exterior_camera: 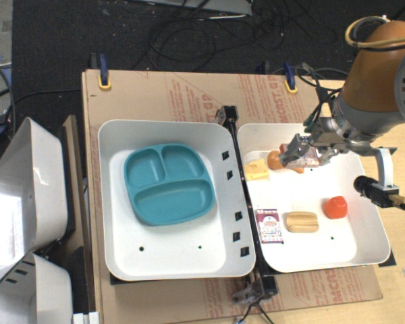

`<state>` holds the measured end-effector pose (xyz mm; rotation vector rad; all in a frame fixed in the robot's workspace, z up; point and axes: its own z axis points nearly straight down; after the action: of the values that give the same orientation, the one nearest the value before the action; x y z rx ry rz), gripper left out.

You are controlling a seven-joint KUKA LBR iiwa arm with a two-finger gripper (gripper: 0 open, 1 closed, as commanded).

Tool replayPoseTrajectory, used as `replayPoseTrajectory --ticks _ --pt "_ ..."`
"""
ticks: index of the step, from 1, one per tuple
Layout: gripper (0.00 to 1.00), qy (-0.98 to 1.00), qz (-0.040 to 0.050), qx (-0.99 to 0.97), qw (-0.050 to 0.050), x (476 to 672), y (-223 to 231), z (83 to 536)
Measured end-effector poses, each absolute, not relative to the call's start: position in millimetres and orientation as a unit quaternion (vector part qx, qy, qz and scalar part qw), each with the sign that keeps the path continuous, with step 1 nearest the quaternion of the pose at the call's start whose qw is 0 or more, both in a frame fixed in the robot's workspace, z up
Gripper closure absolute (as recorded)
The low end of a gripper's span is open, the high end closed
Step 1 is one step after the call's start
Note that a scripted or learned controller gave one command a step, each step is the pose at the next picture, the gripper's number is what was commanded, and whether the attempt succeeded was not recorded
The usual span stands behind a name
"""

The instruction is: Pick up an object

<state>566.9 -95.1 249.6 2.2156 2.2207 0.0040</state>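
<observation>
My gripper hangs low over the back of the right bin, reaching in from the right. An orange object lies right against its left side, partly hidden under the gripper body; whether it is gripped I cannot tell. A pale yellow block sits just left of that, near the bin's left wall. A red object rests toward the right of the bin. A tan oval piece and a small printed packet lie near the front.
The left bin holds a teal divided plate. A black divider with clips runs between the bins. A black camera bracket juts over the right bin's right edge. White tubs stand at far left.
</observation>
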Motion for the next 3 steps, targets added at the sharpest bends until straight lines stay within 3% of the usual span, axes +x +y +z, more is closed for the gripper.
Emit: replayPoseTrajectory --ticks 1,3 --pt "1.0 0.708 0.0004 0.706 0.001 567.5 -95.2 260.6" --pt "1.0 0.71 -0.0003 0.704 -0.002 547.5 18.7 248.7"
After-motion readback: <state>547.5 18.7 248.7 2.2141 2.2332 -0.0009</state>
